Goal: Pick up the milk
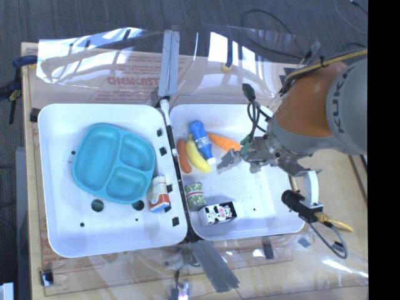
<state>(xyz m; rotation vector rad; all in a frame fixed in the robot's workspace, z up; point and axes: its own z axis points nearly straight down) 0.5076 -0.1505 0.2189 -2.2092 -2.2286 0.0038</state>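
The end effector (pixel 232 159) hangs with its fingers apart over the right bin (pixel 275 220), holding nothing; the milk carton (pixel 217 213) lies near the front wall.

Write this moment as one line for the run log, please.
gripper: above right bin, nothing seen held | milk carton: lying at right bin's front, untouched | near gripper: banana, carrot | pick: not done

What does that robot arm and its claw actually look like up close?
The arm is bulky and rounded, grey with a broad orange band above the wrist and dark KUKA lettering on the grey shell. Black cables loop along it toward the wrist. The claw is a small grey metal piece on a cluttered grey and black mount. A white bracket with a black cylinder and a yellow-tipped cable hangs below the wrist.
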